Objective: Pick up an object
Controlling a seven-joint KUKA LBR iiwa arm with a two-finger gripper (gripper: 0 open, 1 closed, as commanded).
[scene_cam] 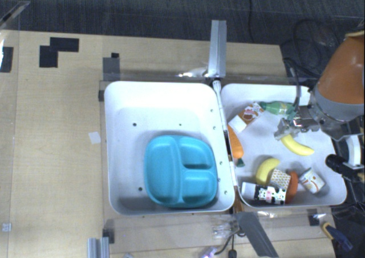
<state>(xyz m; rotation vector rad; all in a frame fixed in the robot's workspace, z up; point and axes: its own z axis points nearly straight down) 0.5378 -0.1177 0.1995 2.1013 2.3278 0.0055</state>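
Note:
The right bin [259, 92] holds several objects. A yellow banana [299, 145] lies near its middle right. A green bottle [277, 107] lies at the back, with a small brown and white carton [247, 116] beside it. An orange carrot [235, 144] rests along the left wall. My gripper [290, 125] hangs low over this bin, just above the banana's upper end and right in front of the bottle. Nothing is visibly held in it.
At the right bin's front lie a yellow fruit [266, 169], a black and white carton [265, 194], a red can [292, 186] and a small white cup [312, 181]. A blue divided plate [181, 170] sits in the left bin [131, 100]. A metal post [218, 51] stands behind the bins.

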